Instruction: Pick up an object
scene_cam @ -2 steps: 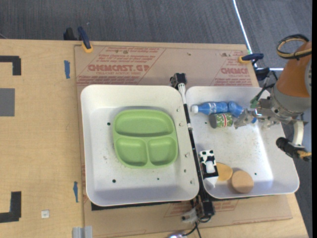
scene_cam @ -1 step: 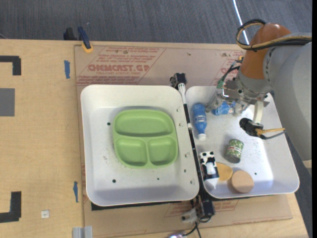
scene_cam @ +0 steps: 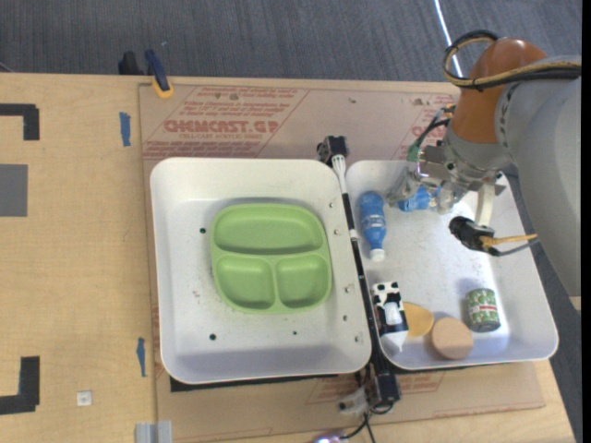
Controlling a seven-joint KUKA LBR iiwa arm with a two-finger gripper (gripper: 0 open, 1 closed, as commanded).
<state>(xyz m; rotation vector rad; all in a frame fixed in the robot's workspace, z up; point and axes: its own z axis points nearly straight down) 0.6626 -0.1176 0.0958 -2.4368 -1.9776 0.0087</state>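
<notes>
Pincer (scene_cam: 434, 192): positioned low over the right bin (scene_cam: 434, 266), at that bin's 12 o'clock edge. Whether it is apart or together cannot be told, and nothing can be confirmed as held.

Candidate objects, all in the right bin:
- small blue item (scene_cam: 415, 200), just beside the pincer on its 9 o'clock side; contact cannot be determined.
- blue bottle (scene_cam: 371, 221), lying on its side at the bin's 10 o'clock, along the wall.
- black-and-white item (scene_cam: 390, 306) at 8 o'clock, against the wall.
- yellow disc (scene_cam: 418, 320) at 7 o'clock, just beside the black-and-white item.
- tan round block (scene_cam: 452, 339) at 6 o'clock, touching or partly covering the disc.
- green can (scene_cam: 481, 308) at 4 o'clock, upright, near the block.

Left bin (scene_cam: 180, 247): holds a green divided tray (scene_cam: 272, 257), lying flat at centre. Both bins rest side by side on the table (scene_cam: 74, 275).
</notes>
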